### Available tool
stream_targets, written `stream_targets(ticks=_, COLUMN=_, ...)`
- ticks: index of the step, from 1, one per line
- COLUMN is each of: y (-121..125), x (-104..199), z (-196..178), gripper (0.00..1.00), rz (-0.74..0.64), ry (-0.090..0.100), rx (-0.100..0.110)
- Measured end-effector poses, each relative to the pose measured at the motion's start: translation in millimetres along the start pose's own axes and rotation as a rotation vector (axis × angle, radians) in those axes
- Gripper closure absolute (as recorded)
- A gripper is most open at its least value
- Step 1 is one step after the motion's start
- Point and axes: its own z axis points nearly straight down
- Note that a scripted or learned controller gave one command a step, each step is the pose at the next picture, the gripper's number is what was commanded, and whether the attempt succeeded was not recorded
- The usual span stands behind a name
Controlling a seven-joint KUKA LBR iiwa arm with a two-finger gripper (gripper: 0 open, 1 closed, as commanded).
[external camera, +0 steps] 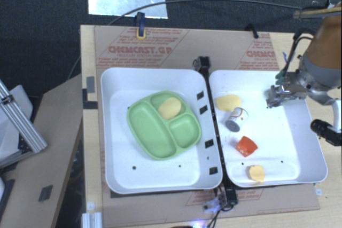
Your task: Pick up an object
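The desk (176, 42) carries two white bins; the left bin (123, 115) holds a green divided plate (155, 133) with a yellow piece (170, 108). In the right bin (288, 131), the claw (278, 94) hangs over the upper right part; whether it is open or closed I cannot tell. Nearest is the yellow object (228, 102), lying to the claw's left, long axis roughly across the bin; the red piece (246, 146) and small yellow piece (256, 172) lie farther toward the near edge.
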Motion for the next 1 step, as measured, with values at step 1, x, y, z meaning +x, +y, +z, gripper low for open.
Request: stream_targets(ticks=1, y=1.6, x=-0.2, z=-43.3, gripper=1.00, rz=0.000, ry=0.000, rx=0.000)
